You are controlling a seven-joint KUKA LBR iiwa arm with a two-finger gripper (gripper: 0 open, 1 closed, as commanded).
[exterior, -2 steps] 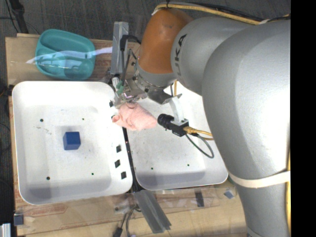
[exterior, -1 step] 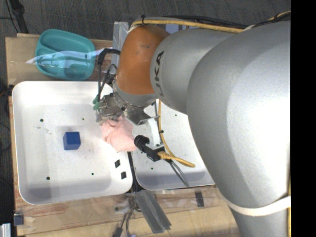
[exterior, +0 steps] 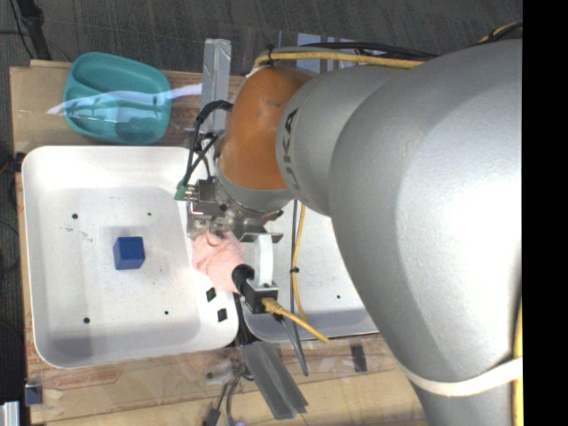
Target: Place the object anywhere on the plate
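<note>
The left white bin (exterior: 53, 238) held a small blue cube (exterior: 129, 252), sitting flat on the floor of the bin toward its middle, well apart from every wall. The right white bin (exterior: 342, 304) was mostly hidden under the arm; a strip of its floor showed near its lower edge. A teal scoop-shaped container (exterior: 115, 96) lay on the wooden desk (exterior: 27, 82) above the left bin, outside both bins.

The grey arm (exterior: 417, 193) reached in from the right, its orange band (exterior: 257, 131) over the divide between the bins. Below the band, the gripper (exterior: 222, 229) hung at the left bin's right wall. A pale pink thing (exterior: 217, 257) lay right under it, partly hidden, and whether the gripper was open, closed or holding anything could not be told.

The cube had bare bin floor on all sides, while the wrist crowded the bin's right rim.
</note>
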